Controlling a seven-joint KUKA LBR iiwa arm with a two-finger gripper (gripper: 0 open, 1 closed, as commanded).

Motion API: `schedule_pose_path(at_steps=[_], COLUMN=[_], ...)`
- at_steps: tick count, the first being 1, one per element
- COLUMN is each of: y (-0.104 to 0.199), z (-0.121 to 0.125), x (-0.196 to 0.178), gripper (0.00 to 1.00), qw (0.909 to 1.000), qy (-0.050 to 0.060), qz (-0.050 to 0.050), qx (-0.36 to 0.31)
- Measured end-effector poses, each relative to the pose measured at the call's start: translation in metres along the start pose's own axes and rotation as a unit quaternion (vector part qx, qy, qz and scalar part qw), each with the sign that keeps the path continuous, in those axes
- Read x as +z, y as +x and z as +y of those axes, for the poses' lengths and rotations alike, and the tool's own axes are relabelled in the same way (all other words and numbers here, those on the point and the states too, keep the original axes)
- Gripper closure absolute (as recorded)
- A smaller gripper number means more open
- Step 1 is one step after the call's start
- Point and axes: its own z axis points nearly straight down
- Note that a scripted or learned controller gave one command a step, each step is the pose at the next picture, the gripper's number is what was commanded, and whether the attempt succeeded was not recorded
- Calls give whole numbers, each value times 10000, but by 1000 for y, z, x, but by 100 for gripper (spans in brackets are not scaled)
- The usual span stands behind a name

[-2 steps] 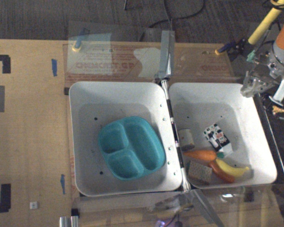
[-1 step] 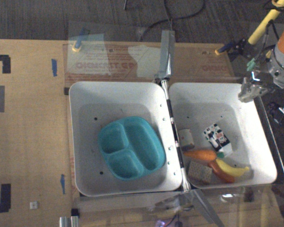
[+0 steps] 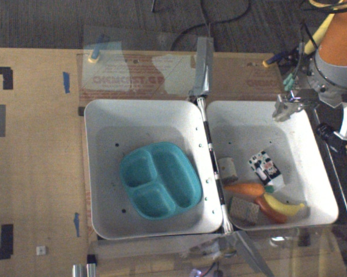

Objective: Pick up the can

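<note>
Plainly, the right shallow white bin [image 3: 312, 154] was crowded at its near end, and an orange carrot-shaped toy [image 3: 245, 189] lay at the heart of the clutter. The small dull-grey metal can [image 3: 227, 169] lay just beyond the carrot, toward the view's left, close against the bin's wall by the seam between the two bins. A black-and-white patterned carton [image 3: 265, 167] sat just beyond the carrot toward the view's right, apart from the can. A yellow banana [image 3: 284, 205] curved just nearer the camera than the carrot, with a reddish piece [image 3: 269, 212] tucked under it. A grey blocky object [image 3: 244, 211] lay directly in front of the carrot, near the bin's front wall. Nothing lay on top of the can.

Well to the view's left of the carrot, a teal divided plastic plate [image 3: 160, 179] rested in the left white bin [image 3: 104, 126]. Far beyond the carrot, a flat sheet of brown cardboard [image 3: 133, 74] carried faint printed letters, too washed out to read. The carton's markings were too small to read.

The gripper [image 3: 286, 105] hung far beyond the carrot, over the right bin's far corner on the view's right, well apart from the can. Whether its jaws were spread or pressed together could not be told. The arm's orange band [image 3: 339, 36] showed above it.
</note>
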Motion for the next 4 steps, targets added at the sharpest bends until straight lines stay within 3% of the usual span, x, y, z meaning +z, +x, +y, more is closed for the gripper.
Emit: schedule_pose_path(at_steps=[1, 2, 3, 4], y=[32, 25, 7, 21], z=[-60, -90, -111, -111], x=[-20, 20, -71, -38], gripper=[100, 100, 100, 100], qw=[9975, 9925, 9869, 9906], qy=[1, -1, -13, -5], qz=[1, -1, -9, -4], qx=[-704, -1221, -1614, -1367])
